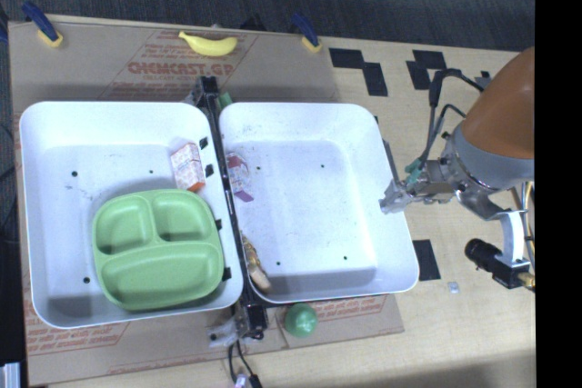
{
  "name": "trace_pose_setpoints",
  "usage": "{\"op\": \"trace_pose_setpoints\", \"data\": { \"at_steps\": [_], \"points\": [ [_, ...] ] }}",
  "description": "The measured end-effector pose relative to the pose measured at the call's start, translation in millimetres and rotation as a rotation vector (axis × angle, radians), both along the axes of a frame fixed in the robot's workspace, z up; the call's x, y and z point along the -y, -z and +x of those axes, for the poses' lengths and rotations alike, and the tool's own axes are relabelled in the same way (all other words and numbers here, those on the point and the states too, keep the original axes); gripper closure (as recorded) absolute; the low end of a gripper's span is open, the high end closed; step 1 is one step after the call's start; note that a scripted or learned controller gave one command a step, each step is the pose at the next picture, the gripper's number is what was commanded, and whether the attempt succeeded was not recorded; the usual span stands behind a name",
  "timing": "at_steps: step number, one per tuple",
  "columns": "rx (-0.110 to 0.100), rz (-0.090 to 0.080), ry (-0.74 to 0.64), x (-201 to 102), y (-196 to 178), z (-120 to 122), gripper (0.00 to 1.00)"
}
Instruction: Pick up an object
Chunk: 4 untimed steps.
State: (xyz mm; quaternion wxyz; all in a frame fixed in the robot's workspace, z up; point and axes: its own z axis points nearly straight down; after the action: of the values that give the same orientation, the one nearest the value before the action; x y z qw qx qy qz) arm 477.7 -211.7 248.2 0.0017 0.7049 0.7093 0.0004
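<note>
Gripper (396, 198) at the right bin's (300, 118) right rim, finger state indeterminate; nearest candidate, a small pink-and-white packet (238, 177), lies well to its left against that bin's left wall, long axis running near-to-far.

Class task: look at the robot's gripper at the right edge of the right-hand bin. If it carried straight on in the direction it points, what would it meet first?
The gripper points left, over the right rim of the right bin. Going straight on, it would probably cross bare bin floor and first meet the small packet near the left wall, though its height above the bin is unclear.
</note>
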Motion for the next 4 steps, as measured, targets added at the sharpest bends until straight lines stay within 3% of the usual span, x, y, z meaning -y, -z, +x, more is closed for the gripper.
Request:
{"op": "trace_pose_setpoints", "data": {
  "at_steps": [1,2,3,4],
  "points": [
    [-0.004,0.003,0.000,-1.1,156.1,-0.9,1.00],
    [-0.006,0.004,-0.003,-58.4,156.8,3.7,1.00],
    [-0.007,0.004,-0.001,-49.3,156.5,-0.8,1.00],
    [-0.006,0.003,-0.003,-98.2,156.5,42.6,1.00]
  ]
}}
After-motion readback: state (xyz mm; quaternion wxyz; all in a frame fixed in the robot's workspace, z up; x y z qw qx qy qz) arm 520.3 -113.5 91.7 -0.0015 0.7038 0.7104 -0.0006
